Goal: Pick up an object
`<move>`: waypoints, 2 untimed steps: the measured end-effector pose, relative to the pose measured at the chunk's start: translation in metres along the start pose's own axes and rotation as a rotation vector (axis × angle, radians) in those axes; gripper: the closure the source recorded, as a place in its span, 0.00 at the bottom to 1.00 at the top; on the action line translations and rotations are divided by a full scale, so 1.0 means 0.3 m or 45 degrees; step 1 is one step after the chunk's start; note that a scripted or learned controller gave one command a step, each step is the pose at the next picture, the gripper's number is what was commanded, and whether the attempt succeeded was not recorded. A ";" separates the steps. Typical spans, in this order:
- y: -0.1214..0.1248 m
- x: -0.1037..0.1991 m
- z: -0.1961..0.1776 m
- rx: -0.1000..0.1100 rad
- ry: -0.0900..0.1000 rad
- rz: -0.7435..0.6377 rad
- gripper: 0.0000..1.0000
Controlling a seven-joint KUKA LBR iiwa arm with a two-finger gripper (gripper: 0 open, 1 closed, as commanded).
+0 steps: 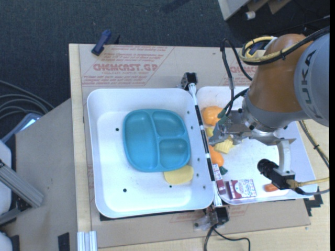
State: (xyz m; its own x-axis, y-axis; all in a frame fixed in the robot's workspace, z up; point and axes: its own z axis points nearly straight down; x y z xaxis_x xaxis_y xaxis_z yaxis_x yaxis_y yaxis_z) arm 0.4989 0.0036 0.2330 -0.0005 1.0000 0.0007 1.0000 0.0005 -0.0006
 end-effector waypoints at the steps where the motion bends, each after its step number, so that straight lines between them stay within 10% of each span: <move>1: -0.066 -0.019 -0.087 -0.001 -0.001 0.001 1.00; 2: -0.066 -0.078 -0.094 -0.002 -0.002 0.001 1.00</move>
State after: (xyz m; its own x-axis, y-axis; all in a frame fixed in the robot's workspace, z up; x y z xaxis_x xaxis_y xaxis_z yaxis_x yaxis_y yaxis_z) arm 0.4792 -0.0197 0.2611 0.0002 1.0000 -0.0011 1.0000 -0.0002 0.0010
